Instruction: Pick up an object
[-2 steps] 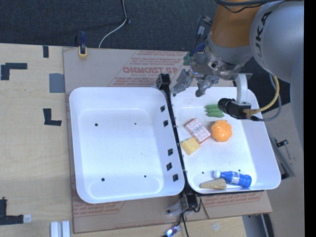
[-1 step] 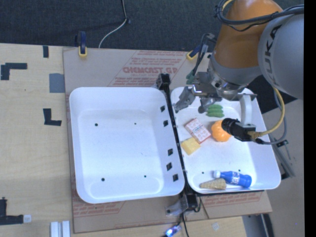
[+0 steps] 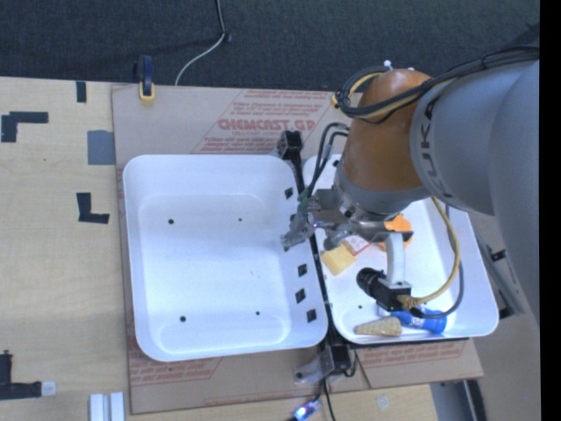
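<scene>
My gripper (image 3: 298,231) hangs low over the divider between the two white bins, at the right bin's (image 3: 473,274) left edge. A yellow block (image 3: 337,260) lies just right of it, apart from it. A small red and white piece (image 3: 361,246) sits beside that block. An orange object (image 3: 400,224) peeks out from under the wrist. Near the right bin's front wall lie a tan cone (image 3: 379,327) and a blue object (image 3: 433,324). The arm hides much of the right bin.
The left bin (image 3: 145,235) stands beside the gripper, sharing the divider with its black clips (image 3: 303,270). Both bins rest on a cardboard sheet (image 3: 202,117). A yellow clamp (image 3: 145,88) sits at the sheet's far left corner.
</scene>
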### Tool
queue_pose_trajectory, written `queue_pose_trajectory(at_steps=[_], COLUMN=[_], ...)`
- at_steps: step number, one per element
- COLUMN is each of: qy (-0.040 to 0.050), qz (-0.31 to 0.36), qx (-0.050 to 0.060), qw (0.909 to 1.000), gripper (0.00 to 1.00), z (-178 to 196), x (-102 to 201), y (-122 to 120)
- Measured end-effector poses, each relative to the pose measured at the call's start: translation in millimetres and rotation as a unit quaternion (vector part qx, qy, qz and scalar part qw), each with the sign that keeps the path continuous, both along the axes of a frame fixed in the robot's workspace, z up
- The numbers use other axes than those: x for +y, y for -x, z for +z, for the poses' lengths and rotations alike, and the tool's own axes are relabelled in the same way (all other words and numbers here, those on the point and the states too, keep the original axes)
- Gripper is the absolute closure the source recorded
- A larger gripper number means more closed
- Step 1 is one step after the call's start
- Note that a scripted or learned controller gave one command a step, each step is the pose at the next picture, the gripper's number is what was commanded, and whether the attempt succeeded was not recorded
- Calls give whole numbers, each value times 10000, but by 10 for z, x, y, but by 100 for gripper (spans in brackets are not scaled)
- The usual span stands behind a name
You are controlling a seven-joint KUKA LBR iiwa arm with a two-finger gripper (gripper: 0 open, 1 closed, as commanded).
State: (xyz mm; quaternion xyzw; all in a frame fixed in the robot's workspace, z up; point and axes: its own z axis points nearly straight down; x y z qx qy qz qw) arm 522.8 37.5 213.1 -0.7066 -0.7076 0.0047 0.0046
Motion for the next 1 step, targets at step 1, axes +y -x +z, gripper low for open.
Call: queue_pose_trajectory(at_steps=[1], qy=[-10], qz=[14], qx=[-144], qw=[9999], gripper=[100], z=[1483], x=[93], y=[-153])
